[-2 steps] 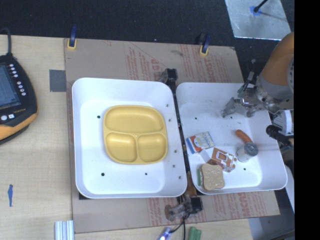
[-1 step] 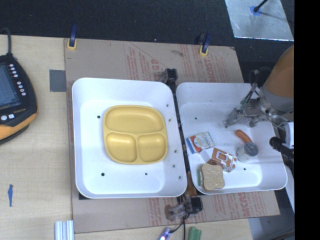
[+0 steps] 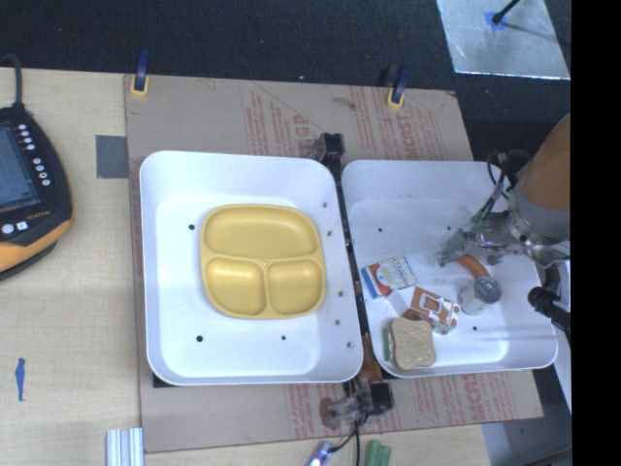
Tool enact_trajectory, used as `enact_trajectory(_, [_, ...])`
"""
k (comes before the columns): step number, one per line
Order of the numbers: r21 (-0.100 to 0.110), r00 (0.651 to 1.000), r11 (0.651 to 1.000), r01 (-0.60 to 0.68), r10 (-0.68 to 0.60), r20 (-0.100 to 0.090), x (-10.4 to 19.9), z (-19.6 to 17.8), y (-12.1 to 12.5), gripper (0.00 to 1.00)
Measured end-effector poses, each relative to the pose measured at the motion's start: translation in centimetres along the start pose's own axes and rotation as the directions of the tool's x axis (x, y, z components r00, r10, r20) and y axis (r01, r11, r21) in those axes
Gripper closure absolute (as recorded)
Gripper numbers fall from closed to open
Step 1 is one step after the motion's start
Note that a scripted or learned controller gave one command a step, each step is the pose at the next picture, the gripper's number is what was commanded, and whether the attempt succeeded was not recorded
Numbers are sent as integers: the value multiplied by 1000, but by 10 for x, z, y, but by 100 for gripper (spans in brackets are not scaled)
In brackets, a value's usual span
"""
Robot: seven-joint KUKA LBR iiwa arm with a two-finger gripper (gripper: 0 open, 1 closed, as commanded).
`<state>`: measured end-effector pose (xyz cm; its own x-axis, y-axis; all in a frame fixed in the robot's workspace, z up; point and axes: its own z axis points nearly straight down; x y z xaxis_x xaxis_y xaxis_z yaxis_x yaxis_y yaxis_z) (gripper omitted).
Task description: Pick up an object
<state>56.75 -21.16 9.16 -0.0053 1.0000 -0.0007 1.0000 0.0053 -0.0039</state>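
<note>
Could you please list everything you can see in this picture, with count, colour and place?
White bins: two, side by side on the bench.
Divided plate: one, yellow, in the left bin.
Bread slice: one, tan, right bin, near edge.
Small packets: two, white with blue, and orange-brown, right bin.
Orange-capped item: one, right bin, under the gripper.
Pendant: one, orange and black, far left.
Clamps: two, blue and yellow, cardboard's far edge.
Gripper: one, grey, over the right bin.

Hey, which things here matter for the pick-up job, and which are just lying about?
For the job: pincer, orange-tipped tube, small packet, brown-and-white wrapper, bread slice, right bin.
Lying about: yellow divided plate, left bin, teach pendant.
</note>
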Motion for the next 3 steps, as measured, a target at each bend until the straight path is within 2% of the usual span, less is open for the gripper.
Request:
enact_trajectory(1, [1, 1000, 1000, 1, -1, 1, -1, -10, 0, 100])
enact_trajectory(2, [-2, 1000, 1000, 0, 0, -1, 78, -78, 26, 100])
enact_trajectory(3, [-2, 1000, 1000, -1, 1, -1, 147, -110, 31, 100])
